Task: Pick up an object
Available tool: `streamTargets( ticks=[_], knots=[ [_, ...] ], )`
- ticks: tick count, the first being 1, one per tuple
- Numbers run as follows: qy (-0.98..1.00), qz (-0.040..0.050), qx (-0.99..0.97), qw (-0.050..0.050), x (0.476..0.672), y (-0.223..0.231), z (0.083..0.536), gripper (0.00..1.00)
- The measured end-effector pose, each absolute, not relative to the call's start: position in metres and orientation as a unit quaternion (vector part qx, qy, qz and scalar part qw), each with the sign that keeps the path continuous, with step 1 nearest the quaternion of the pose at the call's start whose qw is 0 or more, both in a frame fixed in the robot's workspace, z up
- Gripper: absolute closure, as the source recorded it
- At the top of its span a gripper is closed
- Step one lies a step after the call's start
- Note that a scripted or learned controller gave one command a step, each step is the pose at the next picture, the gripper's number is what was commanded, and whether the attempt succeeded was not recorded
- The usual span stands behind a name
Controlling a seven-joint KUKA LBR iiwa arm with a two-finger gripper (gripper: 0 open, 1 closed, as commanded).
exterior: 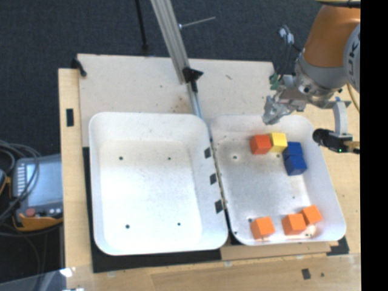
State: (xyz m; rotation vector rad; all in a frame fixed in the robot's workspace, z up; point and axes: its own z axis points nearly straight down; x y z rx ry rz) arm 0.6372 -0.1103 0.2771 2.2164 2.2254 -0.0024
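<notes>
My gripper [273, 119] hangs over the far edge of the right bin [267, 187], just above and behind a yellow block [279, 140]. An orange block [261, 144] touches the yellow one on its left. A blue block [294, 157] lies to their right. Three more orange blocks [262, 227] [294, 224] [312, 214] sit along the near edge of the same bin. Nothing shows between the gripper's tips.
The left bin [151, 180] stands beside the right one. A slanted aluminium post [173, 38] rises from the bench behind the bins. A black part [330, 138] sticks out at the right bin's far right rim.
</notes>
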Motion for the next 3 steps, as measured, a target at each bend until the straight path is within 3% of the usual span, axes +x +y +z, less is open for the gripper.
streamTargets(
  ticks=[3],
  knots=[
    [0.710,-0.0002,0.705,-0.001,0.594,0.055,0.244,1.00]
  ],
)
